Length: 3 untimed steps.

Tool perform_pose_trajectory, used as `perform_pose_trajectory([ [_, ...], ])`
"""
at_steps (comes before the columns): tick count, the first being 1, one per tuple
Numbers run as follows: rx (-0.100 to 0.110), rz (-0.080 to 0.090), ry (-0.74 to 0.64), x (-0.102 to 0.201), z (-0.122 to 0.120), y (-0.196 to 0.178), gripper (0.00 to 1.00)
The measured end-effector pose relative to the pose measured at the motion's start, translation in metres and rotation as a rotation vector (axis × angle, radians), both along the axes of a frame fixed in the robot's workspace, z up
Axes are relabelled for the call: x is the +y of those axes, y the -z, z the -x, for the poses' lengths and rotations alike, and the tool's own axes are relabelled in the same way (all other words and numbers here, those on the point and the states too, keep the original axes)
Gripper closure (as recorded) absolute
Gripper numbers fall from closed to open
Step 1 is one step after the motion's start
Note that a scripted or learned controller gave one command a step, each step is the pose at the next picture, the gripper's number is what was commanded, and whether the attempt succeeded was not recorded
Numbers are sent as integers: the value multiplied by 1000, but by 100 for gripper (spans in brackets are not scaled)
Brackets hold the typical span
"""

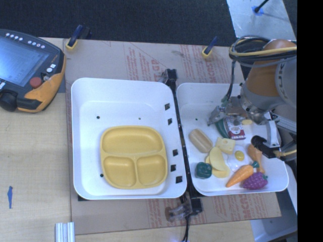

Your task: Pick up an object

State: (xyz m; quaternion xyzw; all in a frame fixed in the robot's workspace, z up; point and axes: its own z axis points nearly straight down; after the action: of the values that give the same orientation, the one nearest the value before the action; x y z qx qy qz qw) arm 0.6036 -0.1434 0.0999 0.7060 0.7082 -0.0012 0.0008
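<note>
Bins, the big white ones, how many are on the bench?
2. The left bin holds a yellow divided tray; the right bin beside it holds toy food, under the arm.

The grey arm (pixel 275 79) with its orange band is seen reaching in from the right, the claw (pixel 229 116) pointed downward.

You saw a yellow tray (pixel 133 156) in the white left bin (pixel 81 135); beside it, an orange carrot (pixel 239 175) and purple grapes (pixel 254 181).
</note>
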Motion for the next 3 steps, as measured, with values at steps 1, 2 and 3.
perform_pose_trajectory([
  [1, -16, 1, -4, -37, 34, 1, 0],
  [2, -12, 5, -5, 6, -27, 2, 0],
  [3, -6, 2, 3, -50, -27, -74, 0],
])
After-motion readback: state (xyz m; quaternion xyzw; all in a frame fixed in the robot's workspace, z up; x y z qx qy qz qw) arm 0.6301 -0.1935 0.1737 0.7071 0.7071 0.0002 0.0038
